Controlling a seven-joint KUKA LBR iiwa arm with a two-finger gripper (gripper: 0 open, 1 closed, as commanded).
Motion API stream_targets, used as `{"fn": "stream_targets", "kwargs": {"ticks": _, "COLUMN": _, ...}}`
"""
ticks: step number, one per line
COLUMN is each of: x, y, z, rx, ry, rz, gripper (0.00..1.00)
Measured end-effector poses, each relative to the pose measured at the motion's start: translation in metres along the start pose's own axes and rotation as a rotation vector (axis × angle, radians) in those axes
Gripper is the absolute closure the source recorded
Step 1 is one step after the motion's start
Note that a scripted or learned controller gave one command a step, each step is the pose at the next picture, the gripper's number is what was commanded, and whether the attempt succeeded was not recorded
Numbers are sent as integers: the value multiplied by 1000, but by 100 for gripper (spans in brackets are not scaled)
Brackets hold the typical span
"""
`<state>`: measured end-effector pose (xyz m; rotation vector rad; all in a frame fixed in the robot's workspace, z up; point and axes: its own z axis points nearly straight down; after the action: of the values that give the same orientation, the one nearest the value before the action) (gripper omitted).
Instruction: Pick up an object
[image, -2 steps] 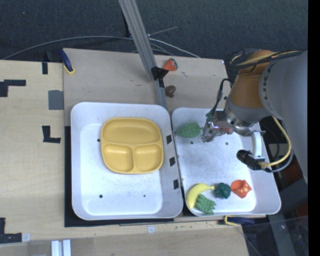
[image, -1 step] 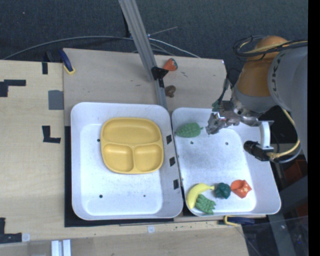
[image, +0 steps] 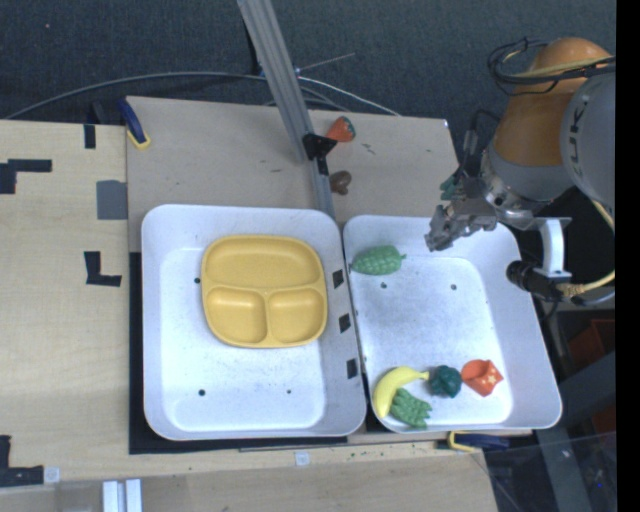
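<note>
Observation: the tool (image: 443, 236) hangs over the far rim of the right bin (image: 520, 300), at that bin's upper edge near its middle. Nothing sits between its tips. Whether the tool is parted or closed cannot be told at this slant and size.

Candidate objects, placed relative to the tool:
- A green knobbly toy (image: 378, 261) lies just beside the tool, toward the left bin (image: 160, 300), in the right bin's far left corner. It is the nearest thing to the tool and apart from it.
- 4 more toys cluster well apart from the tool, at the bin's near edge: a yellow banana (image: 390, 385), a green leafy piece (image: 409, 407) touching it, a dark teal piece (image: 445, 381) at the banana's tip, and an orange-red piece (image: 482, 376) just beside that.
- A yellow divided plate (image: 264, 290) rests in the left bin, well apart from the tool and across the divide.

Judgement: the tool's station above the rim suggests an approach stage; no pick is yet made. The green knobbly toy appears the likeliest target by nearness, though it lies close to the corner walls, which could crowd a descent. The near cluster is tightly packed, so a grasp there risks catching 2 pieces or nudging neighbours.

The tabletop (image: 220, 150) beyond the bins carries 2 small items, 1 orange (image: 342, 128) and 1 brown (image: 340, 182), outside either bin.
</note>
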<state>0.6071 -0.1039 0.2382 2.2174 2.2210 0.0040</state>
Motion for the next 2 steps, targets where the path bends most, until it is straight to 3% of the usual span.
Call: {"fn": "stream_targets", "kwargs": {"ticks": 2, "x": 113, "y": 14, "z": 21, "rx": 7, "ry": 2, "rz": -5, "gripper": 100}}
